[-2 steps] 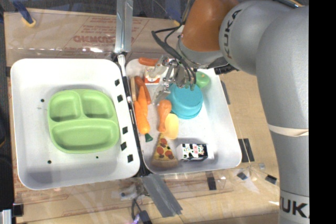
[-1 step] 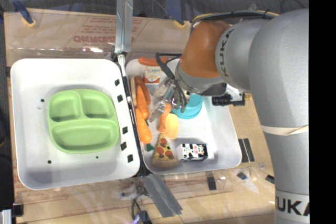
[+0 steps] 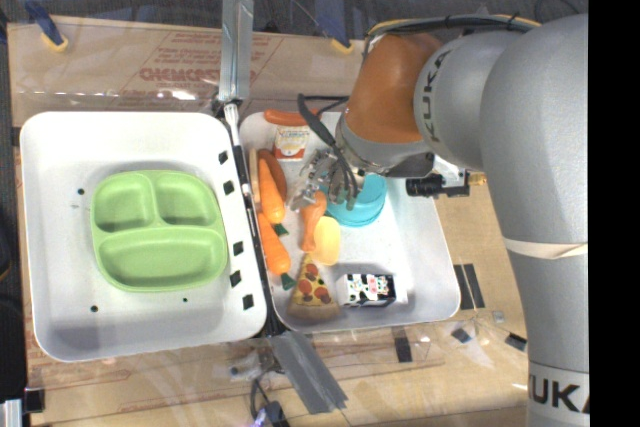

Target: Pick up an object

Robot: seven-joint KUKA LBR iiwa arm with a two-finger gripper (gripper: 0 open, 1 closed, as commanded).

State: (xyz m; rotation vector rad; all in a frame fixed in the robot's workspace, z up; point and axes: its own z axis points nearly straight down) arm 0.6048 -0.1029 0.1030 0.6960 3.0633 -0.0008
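Nearest, along the front wall of the right bin (image 3: 432,300), a pizza-slice toy (image 3: 314,287) lies beside a small black-and-white patterned carton (image 3: 368,289). Just behind them a yellow lemon (image 3: 326,238) touches a slim orange carrot (image 3: 312,215), with two larger carrots (image 3: 272,215) lined up along the bin's left wall. A blue cup (image 3: 362,203) stands near the middle, and a small white pot (image 3: 291,144) with a reddish label, too small to read, sits by the far wall. The end effector (image 3: 325,183) hangs low over the slim carrot beside the cup; whether it is parted or closed cannot be made out. The left bin (image 3: 50,245) holds a green divided plate (image 3: 158,229). The arm (image 3: 520,115) shows "KUKA" lettering, and faint red mirrored print marks the sheet (image 3: 150,60) on the worktop behind.
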